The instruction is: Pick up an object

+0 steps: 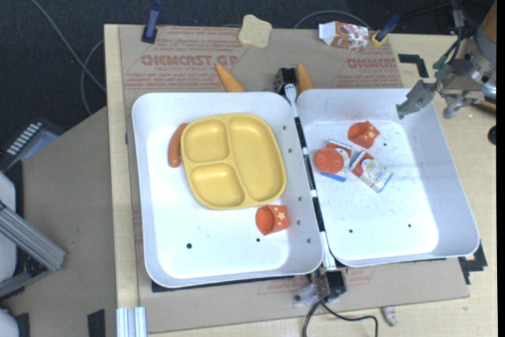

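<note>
Left bin (158, 249): holds a yellow tray (233, 160) near its middle, three compartments, nothing in them.
Sausage (173, 146): lies against the tray's left edge, probably wedged there, awkward to grasp.
Red cup (273, 219): on its side just below the tray's lower right corner, free on the bin floor, likely an easy pick.
Carrot (229, 78): outside the bins, on the cardboard behind the left bin.
Right bin (442, 209): carries a cluster in its upper left part, well away from the walls.
Cluster: red round piece (330, 161), red block (363, 133), small packet (372, 172), touching or just beside one another, so crowded for two fingers.
Gripper (416, 100): hangs over the right bin's upper right rim, nothing held; open or closed, cannot tell.
Likely target: the red block, nearest the gripper.
</note>
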Controlling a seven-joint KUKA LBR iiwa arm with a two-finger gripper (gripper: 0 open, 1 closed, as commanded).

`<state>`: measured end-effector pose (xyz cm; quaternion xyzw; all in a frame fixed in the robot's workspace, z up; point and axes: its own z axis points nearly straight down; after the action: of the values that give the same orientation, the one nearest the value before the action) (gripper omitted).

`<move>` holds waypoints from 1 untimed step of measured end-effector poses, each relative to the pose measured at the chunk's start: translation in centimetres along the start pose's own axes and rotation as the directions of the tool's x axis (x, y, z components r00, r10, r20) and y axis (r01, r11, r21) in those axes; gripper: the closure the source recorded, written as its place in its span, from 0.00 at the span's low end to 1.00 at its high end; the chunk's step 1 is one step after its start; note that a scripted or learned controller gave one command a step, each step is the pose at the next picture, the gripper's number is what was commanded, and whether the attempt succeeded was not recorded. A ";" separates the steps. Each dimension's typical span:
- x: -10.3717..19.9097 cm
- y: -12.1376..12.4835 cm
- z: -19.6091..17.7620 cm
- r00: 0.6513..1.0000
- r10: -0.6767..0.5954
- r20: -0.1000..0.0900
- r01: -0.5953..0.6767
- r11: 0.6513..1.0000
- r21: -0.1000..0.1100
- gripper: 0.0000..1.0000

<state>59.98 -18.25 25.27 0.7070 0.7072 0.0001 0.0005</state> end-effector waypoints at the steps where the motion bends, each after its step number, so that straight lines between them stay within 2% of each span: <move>1: 2.5 2.6 9.8 1.000 -0.001 -0.002 0.001 1.000 0.004 0.00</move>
<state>62.59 -15.81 15.47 0.7068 0.7074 -0.0006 -0.0017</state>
